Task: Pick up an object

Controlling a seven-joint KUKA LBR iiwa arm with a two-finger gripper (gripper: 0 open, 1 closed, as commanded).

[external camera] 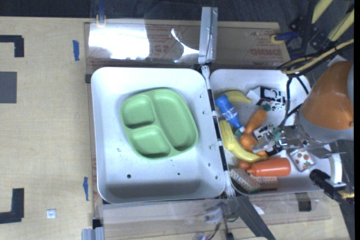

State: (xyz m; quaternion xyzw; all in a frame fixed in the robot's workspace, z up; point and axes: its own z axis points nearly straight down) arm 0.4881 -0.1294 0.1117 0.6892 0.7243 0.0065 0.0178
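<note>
Two white bins sit side by side on the bench (45, 137). The left bin (107, 93) holds one green plate (159, 122) with three compartments, lying flat near the middle. The right bin (247, 77) holds a crowded pile: one blue bottle (228, 111) lying at a slant near the dividing wall, two bananas, one (238, 98) at the top of the pile and one (233, 143) curving along the left side below the bottle, one orange carrot (256, 119) between them, one red-orange cylinder (270, 167) lying across the bottom, one brush (247, 181) just beneath it, and one small white card with red spots (302, 159) to the right. The hand (269, 139) reaches in from the right and sits low over the middle of the pile, just beside the lower banana and the carrot; whether it is open or closed I cannot tell.
</note>
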